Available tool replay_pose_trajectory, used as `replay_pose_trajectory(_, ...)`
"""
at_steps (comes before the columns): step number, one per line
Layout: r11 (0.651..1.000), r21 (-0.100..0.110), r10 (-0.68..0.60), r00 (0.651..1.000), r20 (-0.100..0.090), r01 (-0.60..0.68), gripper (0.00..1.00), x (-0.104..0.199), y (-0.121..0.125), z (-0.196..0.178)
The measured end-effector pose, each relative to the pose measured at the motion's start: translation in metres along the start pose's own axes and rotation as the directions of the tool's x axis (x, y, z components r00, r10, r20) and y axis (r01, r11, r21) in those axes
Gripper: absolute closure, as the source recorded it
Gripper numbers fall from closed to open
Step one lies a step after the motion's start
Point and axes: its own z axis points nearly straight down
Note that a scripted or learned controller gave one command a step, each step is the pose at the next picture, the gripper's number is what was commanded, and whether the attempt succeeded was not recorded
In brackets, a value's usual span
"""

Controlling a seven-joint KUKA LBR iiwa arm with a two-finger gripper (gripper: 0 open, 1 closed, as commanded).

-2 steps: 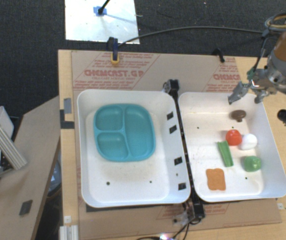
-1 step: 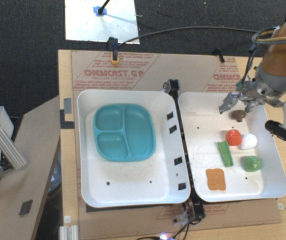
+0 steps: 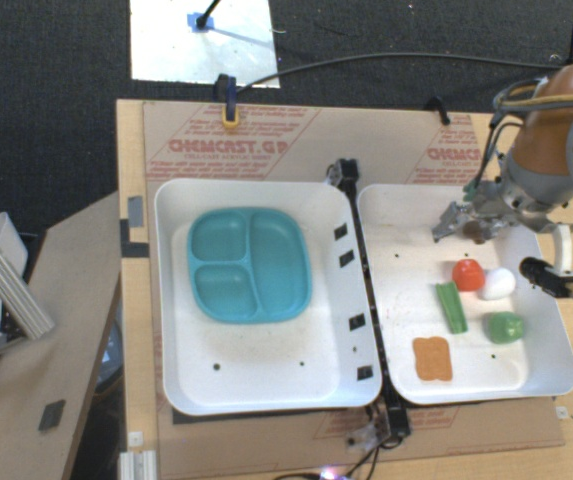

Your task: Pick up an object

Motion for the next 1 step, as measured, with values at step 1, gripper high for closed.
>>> replay_pose_trajectory(1, 1.000, -0.007, -0.001, 1.000, 0.001, 0.001, 1.00, 0.0000, 0.0022, -0.0144)
